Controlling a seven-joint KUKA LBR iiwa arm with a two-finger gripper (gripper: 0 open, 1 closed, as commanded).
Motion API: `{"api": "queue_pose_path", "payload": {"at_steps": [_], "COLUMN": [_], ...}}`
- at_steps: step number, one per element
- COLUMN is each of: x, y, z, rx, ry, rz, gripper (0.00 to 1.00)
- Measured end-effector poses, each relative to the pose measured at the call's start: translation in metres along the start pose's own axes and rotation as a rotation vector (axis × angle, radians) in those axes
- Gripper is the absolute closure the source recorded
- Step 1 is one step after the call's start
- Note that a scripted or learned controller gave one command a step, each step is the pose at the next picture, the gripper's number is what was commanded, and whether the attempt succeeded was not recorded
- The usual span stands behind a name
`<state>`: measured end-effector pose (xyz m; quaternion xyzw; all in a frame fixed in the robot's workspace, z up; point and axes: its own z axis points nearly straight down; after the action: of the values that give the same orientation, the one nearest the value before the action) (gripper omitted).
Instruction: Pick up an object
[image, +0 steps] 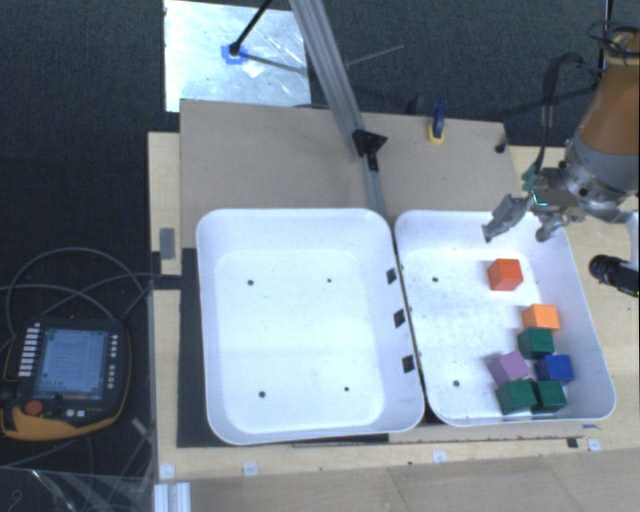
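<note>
The gripper (522, 218) hangs over the far edge of the right bin (440, 250), its two fingers spread apart with nothing between them; one finger (503, 216) slants down to the left, the other (549, 226) sits nearer the arm. Just below it in the bin lies an orange-red cube (505, 274), alone and apart from the rest, its faces turned slightly off the bin's walls; being a cube, it has no long axis to speak of. Further toward the near right corner the other blocks crowd together: an orange block (541, 317), a green block (536, 342) touching it from below, a purple block (510, 366) tilted beside that, a blue block (555, 368), and two dark green blocks (531, 397) side by side against the near wall. The cluster runs in a loose line along the bin's right wall. The left bin (295, 320) sits beside it, their rims touching along the middle. On the surface (280, 150) a metal pole (335, 80) slants up behind the bins, and a teach pendant (65, 375) lies off to the left.
</note>
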<state>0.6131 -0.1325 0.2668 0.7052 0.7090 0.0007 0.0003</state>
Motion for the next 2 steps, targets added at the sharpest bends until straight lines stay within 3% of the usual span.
{"api": "queue_pose_path", "payload": {"at_steps": [1, 2], "x": [0.0, -0.005], "y": [0.0, 0.001], "z": [0.0, 0.043], "rx": [0.0, 0.004], "ry": [0.0, -0.001], "rz": [0.0, 0.004], "gripper": [0.0, 0.0]}}
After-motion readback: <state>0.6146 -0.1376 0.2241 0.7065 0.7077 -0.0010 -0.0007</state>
